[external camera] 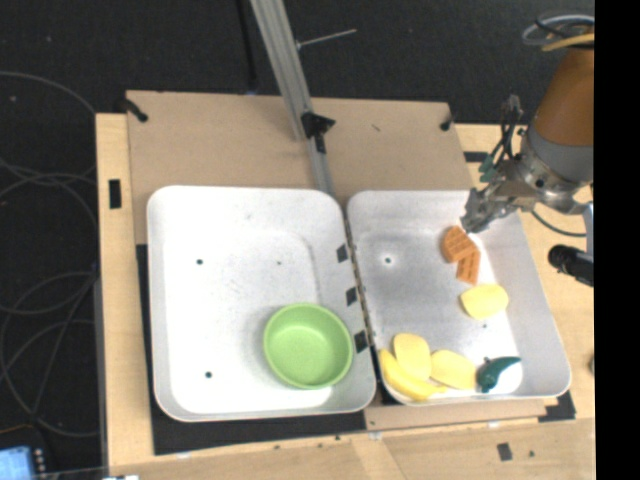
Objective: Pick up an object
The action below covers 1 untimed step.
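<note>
Nearest us, the green bowl [308, 344] sits left of the right bin [400, 228]. Inside that bin we see an orange piece [462, 251]; just above it hovers the gripper [478, 214], its grip unreadable.

Claw [478, 218] low, angled leftward from the wrist, fingers seemingly closed.
</note>
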### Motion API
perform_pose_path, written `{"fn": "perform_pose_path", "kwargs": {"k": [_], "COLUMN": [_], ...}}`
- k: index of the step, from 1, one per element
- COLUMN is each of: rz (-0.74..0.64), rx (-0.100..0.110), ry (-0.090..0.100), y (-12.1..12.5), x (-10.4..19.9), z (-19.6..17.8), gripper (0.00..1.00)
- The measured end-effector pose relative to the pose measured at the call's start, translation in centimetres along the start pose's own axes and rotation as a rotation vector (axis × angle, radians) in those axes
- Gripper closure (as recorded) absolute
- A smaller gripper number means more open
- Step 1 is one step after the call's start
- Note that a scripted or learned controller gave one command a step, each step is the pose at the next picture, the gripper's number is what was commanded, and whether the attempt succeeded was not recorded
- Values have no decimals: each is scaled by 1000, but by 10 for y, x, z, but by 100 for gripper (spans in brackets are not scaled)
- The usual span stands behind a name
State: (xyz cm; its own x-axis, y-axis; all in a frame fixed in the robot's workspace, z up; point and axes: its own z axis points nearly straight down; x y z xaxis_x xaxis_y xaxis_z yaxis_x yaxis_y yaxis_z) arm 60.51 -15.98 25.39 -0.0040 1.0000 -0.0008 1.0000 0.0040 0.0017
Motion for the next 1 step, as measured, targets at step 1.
{"fn": "perform_pose_path", "kwargs": {"k": [1], "rz": [-2], "rx": [-2], "ry": [1], "y": [1], "x": [0], "z": [-13], "gripper": [100]}}
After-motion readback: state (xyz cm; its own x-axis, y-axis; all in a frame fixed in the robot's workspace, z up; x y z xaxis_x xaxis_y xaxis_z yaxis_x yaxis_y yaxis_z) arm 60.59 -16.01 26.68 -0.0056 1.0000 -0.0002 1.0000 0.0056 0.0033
